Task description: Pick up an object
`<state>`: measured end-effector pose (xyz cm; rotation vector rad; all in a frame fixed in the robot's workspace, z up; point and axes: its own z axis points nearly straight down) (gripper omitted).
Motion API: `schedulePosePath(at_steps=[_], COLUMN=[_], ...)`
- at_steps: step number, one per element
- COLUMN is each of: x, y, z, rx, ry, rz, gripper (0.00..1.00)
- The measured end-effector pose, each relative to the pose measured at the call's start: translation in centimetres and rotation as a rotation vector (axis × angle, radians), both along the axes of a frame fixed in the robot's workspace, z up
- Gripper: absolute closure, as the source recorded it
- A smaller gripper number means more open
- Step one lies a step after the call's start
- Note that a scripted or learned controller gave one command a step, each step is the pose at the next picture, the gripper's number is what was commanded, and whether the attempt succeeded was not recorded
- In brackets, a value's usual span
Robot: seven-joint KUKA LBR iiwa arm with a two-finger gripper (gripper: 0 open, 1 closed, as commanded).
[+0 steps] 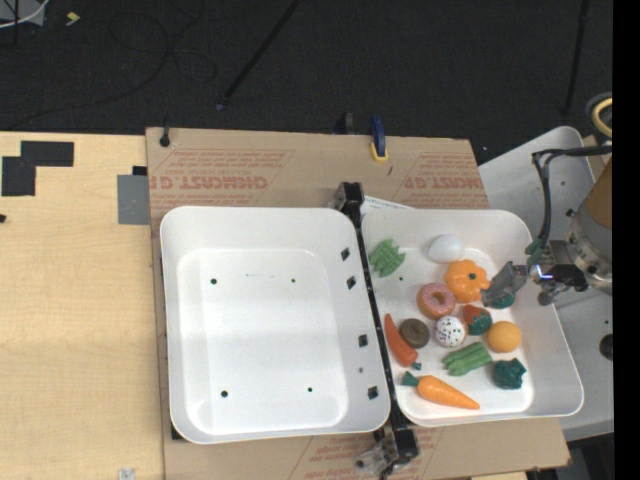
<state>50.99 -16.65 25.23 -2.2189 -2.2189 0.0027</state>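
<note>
This was a robotics lab. A bench [70,318] carried two shallow white bins [260,423] on taped cardboard sheets [300,168], one stocked with plastic toy food [450,358], while cables [160,38] trailed across dark carpet behind and a robot arm [590,258] reached in.

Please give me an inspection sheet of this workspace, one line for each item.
Surface: cardboard sheet on a wooden bench, bearing the left bin and right bin.
Job's things: toy foods in the right bin, among them a carrot, a pumpkin and a donut.
Clutter: blue clamp at the cardboard's far edge.
End effector: low over the right bin beside the pumpkin.
Cables: black cable by the arm.
Surroundings: dark floor.
</note>
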Motion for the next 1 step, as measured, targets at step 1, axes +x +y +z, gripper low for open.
schedulePosePath(at_steps=[1], x=[-3.59], y=[8.51], z=[-1.65], rx=[0.004], ry=[0.005], rz=[0.007], gripper=[0.0])
